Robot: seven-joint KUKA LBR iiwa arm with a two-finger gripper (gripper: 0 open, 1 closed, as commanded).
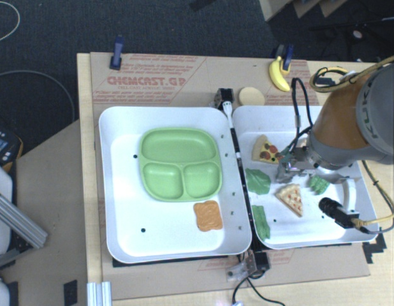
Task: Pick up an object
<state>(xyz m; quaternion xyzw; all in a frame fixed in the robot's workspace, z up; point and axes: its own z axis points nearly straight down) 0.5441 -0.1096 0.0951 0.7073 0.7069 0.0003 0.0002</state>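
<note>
Over the right bin [350,234], the gripper [292,166] hangs low among the toy food, between a pizza slice [266,150] toward the frame's top and another pizza slice [291,199] just below it; whether it grips anything, I cannot tell. Green leafy pieces [258,181] lie beside. At left, a green divided plate [181,163] and an orange piece [208,215] sit in the left bin [120,190].

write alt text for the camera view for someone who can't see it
A grey and orange robot arm reaches from the right, its end effector low over the right white bin, among two pizza slices and green toy pieces. The left white bin holds a green divided plate and an orange piece.
</note>
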